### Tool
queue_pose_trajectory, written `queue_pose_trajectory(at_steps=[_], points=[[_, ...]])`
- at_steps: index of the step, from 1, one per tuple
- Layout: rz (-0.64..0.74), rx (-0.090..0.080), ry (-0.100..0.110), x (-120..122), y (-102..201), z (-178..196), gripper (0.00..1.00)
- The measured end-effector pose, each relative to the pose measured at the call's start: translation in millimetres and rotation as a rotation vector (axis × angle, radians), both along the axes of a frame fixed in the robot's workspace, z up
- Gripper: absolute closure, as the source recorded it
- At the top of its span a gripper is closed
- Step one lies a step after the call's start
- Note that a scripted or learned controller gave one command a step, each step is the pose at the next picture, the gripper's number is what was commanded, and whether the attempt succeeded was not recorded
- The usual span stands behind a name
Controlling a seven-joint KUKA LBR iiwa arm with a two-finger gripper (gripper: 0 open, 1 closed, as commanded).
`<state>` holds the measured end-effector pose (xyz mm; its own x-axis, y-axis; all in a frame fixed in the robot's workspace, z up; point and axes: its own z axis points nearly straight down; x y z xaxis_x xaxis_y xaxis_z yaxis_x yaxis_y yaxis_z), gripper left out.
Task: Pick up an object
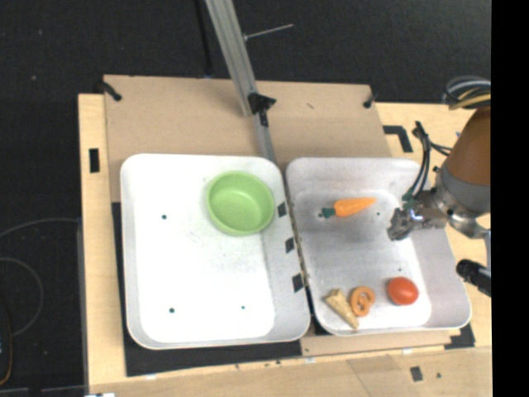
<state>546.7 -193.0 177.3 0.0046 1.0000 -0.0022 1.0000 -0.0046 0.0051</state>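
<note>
Over the right bin point(430, 317), near its right wall, the gripper point(402, 222) hangs at the end of the grey arm point(469, 160), which comes in from the right with its orange band above the wrist. I cannot tell how the gripper is set; nothing shows between its tips.

Closest to the gripper is the carrot point(353, 208), lying on the floor of the right bin just to the gripper's left and slightly further back, orange with a dark green end pointing left. It is apart from the gripper, not touching it. Nearer the front of that bin than the gripper sits a red tomato point(402, 291), almost straight below it in the view and well apart. Left of the tomato lies an orange ring-shaped piece point(361, 299), and touching that, a pale tan wedge point(339, 306) by the bin's front left corner.

Well away from the gripper, the left bin point(140, 246) holds a green bowl point(240, 203), upright, near its back right corner. Both bins rest side by side on the surface point(182, 114).
</note>
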Motion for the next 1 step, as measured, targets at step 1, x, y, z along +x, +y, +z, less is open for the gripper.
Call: queue_pose_trajectory(at_steps=[1], points=[[0.008, -0.001, -0.005, 3.3, -2.2, 65.1, 1.00]])
